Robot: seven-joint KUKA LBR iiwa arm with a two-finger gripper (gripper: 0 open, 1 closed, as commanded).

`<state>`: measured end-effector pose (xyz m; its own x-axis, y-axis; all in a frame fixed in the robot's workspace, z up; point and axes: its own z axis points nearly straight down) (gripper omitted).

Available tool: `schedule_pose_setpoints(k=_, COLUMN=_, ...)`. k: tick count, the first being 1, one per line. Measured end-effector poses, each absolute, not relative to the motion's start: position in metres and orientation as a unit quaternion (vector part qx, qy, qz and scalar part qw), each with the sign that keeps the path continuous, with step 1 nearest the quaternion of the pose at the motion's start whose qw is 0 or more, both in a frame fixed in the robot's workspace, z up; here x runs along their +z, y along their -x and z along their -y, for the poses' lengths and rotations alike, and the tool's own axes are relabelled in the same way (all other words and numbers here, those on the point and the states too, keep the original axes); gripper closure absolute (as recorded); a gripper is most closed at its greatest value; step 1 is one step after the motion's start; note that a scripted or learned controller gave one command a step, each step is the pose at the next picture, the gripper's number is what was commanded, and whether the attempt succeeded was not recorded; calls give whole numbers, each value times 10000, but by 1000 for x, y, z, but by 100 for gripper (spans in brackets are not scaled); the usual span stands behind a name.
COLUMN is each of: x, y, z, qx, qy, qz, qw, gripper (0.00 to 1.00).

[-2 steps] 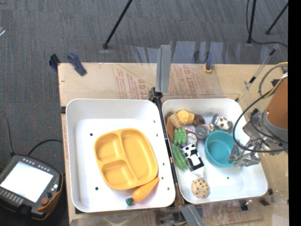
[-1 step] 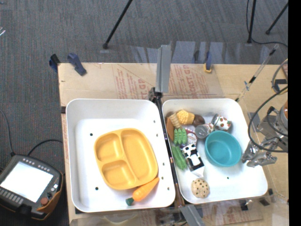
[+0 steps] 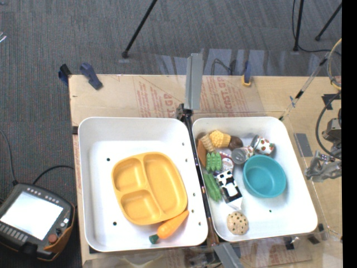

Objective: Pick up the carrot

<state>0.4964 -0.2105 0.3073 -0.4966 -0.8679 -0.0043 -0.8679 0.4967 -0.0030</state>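
The carrot is orange with a green stub end. It lies in the left bin near the front wall, tilted, with its stub end pointing to the front left. Its thick end touches the front right corner of a yellow divided plate that fills the middle of that bin.
The right bin holds a teal bowl, a cookie, a corn cob, green pods, a black-and-white carton and several small toys. A tablet lies on the floor at the front left. Cables and a bracket hang at the bench's right edge.
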Motion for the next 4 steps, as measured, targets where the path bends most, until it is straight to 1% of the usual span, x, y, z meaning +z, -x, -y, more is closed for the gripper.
schedule_pose_setpoints(k=1, x=134, y=-483, z=178, qx=102, qy=5415, qz=-8406, qw=-43, gripper=100)
schedule_pose_setpoints(k=2, x=171, y=-504, z=173, qx=16, qy=5910, qz=-8067, qw=13, gripper=100)
schedule_pose_setpoints(k=3, x=222, y=-477, z=204, qx=-1, qy=5820, qz=-8132, qw=16, gripper=100)
schedule_pose_setpoints(k=4, x=304, y=-478, z=212, qx=4, qy=6625, qz=-7491, qw=23, gripper=100)
